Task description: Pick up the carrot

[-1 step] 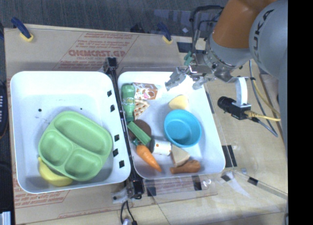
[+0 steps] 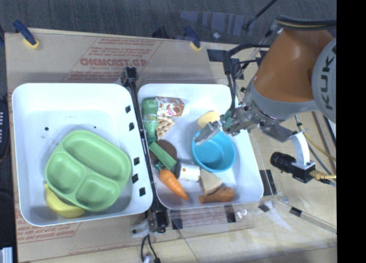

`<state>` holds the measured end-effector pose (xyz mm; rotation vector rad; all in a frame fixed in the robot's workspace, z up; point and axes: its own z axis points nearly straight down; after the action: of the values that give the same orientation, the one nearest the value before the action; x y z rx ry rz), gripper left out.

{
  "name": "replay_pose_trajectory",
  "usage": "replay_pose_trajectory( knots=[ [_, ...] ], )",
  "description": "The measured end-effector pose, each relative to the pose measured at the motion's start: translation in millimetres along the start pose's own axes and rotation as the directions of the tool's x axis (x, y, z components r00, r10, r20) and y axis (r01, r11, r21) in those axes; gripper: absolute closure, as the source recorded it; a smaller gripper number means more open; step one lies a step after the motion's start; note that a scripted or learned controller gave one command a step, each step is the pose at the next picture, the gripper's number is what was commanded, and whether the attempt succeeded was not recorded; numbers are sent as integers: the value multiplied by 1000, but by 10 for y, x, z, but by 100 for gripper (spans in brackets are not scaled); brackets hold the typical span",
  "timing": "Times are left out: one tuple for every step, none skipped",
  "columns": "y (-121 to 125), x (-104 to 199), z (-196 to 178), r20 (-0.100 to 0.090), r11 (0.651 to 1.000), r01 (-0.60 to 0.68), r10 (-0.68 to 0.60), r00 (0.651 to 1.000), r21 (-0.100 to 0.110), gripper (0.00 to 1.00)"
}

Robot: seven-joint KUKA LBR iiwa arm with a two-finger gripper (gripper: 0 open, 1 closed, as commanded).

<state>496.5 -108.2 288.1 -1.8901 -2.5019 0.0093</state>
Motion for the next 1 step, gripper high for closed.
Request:
replay_pose_trajectory(
  knots=[
    [-102, 365, 638, -1, 985, 171, -171, 985, 0, 0]
  ],
)
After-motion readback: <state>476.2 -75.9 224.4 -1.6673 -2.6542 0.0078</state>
